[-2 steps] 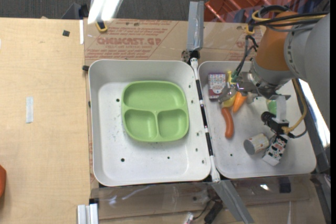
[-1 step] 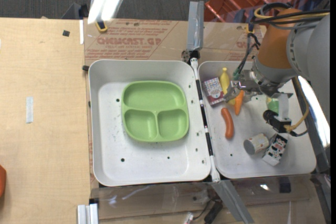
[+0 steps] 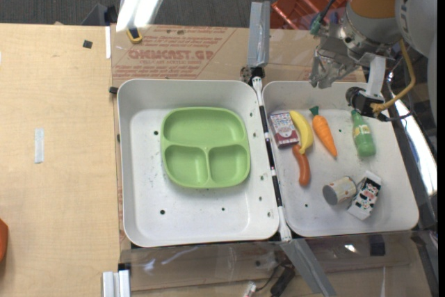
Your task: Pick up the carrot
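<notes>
- The carrot lies in the right bin, in its far half near the middle, green top toward the far rim and orange tip toward the near rim, so its long axis runs roughly far-to-near with a slight lean to the right.
- The end effector hangs above the far rim of that bin; the carrot lies just nearward of it, almost straight down the view.
- How far the end effector is open cannot be told; nothing shows in its grasp.
- Just left of the carrot lies a banana, close beside but apart, with a sausage below it and a small carton further left.
- A green bottle lies to the right, well apart; a can and a patterned carton sit toward the near rim.
- My judgement: the banana is the 1 neighbour likely to crowd a descent.
- The left bin carries a green divided plate.
</notes>
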Motion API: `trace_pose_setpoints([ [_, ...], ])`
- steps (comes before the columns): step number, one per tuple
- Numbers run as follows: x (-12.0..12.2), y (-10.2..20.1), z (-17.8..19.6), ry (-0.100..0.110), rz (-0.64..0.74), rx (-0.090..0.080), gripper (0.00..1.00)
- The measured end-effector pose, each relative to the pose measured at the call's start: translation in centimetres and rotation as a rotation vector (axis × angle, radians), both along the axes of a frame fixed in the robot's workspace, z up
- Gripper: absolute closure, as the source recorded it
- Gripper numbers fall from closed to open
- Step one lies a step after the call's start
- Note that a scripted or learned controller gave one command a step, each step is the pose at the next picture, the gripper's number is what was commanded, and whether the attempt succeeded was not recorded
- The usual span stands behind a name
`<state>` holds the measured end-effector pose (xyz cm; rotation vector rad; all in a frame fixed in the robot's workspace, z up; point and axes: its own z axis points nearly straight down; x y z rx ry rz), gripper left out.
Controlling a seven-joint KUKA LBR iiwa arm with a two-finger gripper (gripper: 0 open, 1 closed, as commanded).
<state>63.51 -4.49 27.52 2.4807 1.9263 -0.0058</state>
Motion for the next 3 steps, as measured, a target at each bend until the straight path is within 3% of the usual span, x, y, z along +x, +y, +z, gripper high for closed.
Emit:
trace_pose_setpoints([
  [1,0.0,0.0,0.0,0.001,0.0,0.0,0.0],
  [2,-4.8,-5.3,-5.5,0.003,-0.027,0.001,0.0],
  [3,2.3,-7.7,-18.4,-0.001,-0.107,0.001,0.0],
])
